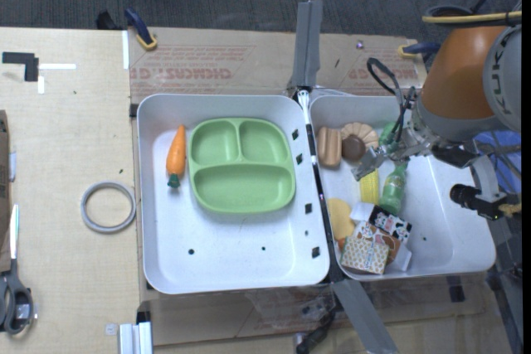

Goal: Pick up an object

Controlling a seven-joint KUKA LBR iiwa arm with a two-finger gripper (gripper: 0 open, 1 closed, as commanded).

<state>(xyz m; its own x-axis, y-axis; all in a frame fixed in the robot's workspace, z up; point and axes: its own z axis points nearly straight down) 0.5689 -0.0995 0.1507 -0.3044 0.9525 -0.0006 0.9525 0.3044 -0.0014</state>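
Observation:
The right bin (440,240) holds a cluster of objects: a tan bread-like piece (328,147), a brown round item (353,147), a scalloped tan piece (361,131), a green bottle (392,188), a yellow item (368,186), a yellow round piece (339,215) and a printed packet (369,247) beside a black-and-white packet (390,223). My gripper (383,155) hangs low over the bin's upper middle, just above the green bottle and next to the brown item. The arm's orange band (456,70) covers the wrist above it.
The left bin (166,244) holds a green divided plate (242,165) and a toy carrot (175,154) to its left. A metal divider (305,46) runs between the bins. On the bench to the left lie a grey ring (108,206) and scissors (15,294).

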